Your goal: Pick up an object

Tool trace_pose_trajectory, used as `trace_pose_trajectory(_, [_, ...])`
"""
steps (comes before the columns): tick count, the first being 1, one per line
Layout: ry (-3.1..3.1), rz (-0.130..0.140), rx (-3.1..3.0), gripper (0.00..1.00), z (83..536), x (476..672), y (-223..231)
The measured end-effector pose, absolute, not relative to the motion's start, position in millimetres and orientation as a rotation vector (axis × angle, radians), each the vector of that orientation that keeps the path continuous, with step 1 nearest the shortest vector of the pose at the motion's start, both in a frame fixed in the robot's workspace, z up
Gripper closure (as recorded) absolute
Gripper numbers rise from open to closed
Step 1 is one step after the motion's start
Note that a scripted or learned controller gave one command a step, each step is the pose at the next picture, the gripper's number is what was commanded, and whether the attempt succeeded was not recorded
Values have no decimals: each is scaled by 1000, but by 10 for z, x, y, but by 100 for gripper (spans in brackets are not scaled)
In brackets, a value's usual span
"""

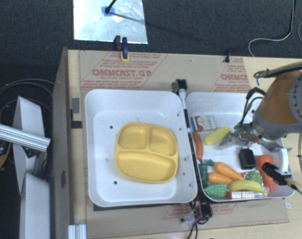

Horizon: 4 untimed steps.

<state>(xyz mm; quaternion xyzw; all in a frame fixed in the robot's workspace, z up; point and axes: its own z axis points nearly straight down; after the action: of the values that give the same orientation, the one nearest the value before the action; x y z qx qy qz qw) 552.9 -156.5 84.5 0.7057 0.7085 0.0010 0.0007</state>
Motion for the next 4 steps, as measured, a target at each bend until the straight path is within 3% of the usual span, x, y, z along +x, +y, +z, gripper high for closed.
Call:
trace_pose_trajectory(1, [2220,-1,2220,0,844,5074,-2074])
trace_pose_trajectory(2, [2220,2,2217,0,1870,4875,-2069])
trace_pose_trajectory(3, [2221,1,2220,0,1185,4875,-2066])
trace_pose_trajectory(4, [2220,7,2212,0,866,5566,-1653])
